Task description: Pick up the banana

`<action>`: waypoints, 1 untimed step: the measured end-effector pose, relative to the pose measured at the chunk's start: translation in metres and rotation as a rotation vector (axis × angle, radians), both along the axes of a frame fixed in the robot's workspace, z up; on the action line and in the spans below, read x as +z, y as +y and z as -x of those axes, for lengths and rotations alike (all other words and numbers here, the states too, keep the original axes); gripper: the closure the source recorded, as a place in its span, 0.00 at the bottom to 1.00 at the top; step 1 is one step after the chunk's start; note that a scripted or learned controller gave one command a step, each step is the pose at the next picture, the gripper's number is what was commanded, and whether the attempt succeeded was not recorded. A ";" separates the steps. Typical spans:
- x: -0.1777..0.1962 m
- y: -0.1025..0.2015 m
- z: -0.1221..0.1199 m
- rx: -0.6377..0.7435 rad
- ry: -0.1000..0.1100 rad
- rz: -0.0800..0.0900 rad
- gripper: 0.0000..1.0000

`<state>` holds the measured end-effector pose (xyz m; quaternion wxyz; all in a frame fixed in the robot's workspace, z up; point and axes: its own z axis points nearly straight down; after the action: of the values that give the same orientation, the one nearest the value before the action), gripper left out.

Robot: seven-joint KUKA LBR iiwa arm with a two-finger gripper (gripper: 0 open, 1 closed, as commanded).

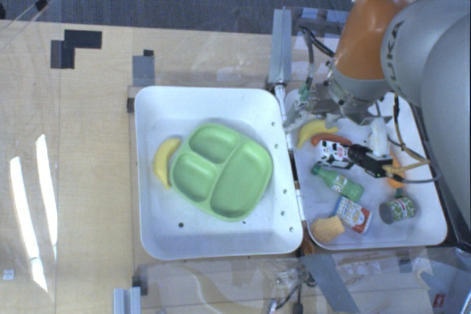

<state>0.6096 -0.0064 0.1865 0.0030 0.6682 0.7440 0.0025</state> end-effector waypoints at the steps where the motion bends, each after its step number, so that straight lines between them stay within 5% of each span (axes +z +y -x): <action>1: 0.000 -0.040 -0.025 0.075 0.000 0.001 0.00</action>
<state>0.6344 -0.0461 0.1861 0.0032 0.6399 0.7685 0.0019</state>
